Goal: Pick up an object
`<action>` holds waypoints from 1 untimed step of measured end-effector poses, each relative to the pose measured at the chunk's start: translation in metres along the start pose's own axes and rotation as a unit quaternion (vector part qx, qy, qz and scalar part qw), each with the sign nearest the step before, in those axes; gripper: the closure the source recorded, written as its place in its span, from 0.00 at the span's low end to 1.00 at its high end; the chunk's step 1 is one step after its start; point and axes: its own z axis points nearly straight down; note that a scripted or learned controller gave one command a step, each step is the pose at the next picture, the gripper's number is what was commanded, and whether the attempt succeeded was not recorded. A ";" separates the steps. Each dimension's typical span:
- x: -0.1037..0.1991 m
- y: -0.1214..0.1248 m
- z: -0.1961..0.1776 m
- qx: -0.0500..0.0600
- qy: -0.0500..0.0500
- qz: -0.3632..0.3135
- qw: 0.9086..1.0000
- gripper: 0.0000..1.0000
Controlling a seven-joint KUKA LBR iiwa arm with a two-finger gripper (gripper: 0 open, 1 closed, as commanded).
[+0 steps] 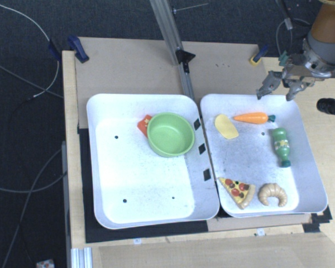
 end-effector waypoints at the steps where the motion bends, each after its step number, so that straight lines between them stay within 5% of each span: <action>1: -0.006 -0.006 0.047 0.001 0.000 0.000 1.000 0.00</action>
